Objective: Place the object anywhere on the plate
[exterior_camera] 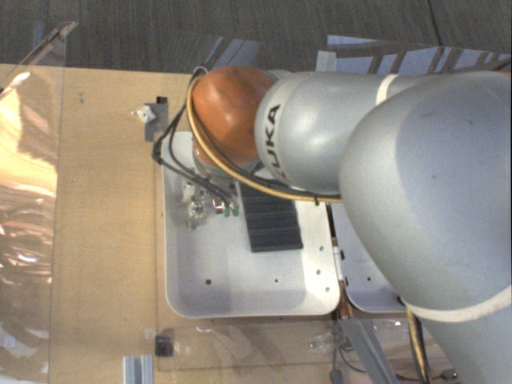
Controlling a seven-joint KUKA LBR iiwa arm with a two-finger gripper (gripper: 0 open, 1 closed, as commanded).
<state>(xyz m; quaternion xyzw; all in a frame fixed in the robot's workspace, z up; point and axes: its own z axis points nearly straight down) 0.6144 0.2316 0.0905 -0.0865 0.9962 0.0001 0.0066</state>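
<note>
Lying flat near the left bin's [240,298] far edge, a dark ribbed block [272,218] sits partly under the arm [336,134]; the gripper's [204,202] state I cannot tell.

Grey KUKA arm [384,150] seen reaching in from right, large in foreground. Orange band [228,118] seen above wrist, black and yellow cables looped round it. Gripper [204,206] pointed downward beneath wrist, partly hidden by arm; finger state not resolved at this size.
</note>
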